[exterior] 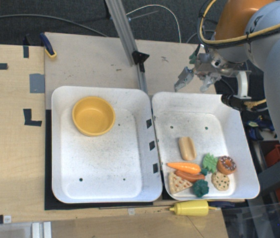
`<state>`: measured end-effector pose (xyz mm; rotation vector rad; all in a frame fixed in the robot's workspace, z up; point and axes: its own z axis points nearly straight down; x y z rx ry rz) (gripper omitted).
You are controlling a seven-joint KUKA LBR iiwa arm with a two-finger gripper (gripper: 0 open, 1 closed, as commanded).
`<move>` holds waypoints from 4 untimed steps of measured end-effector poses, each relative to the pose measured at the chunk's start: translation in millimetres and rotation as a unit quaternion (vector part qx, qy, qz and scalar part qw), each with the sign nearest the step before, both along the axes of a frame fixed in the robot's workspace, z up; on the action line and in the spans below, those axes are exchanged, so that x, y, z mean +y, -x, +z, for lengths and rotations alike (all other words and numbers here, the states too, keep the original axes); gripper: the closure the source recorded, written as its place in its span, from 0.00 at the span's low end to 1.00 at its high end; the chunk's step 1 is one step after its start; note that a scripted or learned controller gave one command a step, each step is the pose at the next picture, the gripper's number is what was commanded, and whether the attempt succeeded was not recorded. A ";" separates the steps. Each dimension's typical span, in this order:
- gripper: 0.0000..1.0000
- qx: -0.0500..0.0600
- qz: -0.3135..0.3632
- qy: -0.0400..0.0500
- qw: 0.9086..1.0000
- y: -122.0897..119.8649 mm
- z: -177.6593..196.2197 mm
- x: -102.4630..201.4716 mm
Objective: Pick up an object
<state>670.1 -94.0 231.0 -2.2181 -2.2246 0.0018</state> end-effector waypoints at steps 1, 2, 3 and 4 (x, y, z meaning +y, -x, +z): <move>0.00 0.000 0.000 0.000 1.000 0.0 0.0 -0.1; 0.00 0.003 0.000 0.000 1.000 1.2 -65.2 1.4; 0.00 0.004 0.000 0.000 1.000 4.3 -129.4 -2.9; 0.00 0.002 0.000 0.001 1.000 5.1 -143.6 -2.5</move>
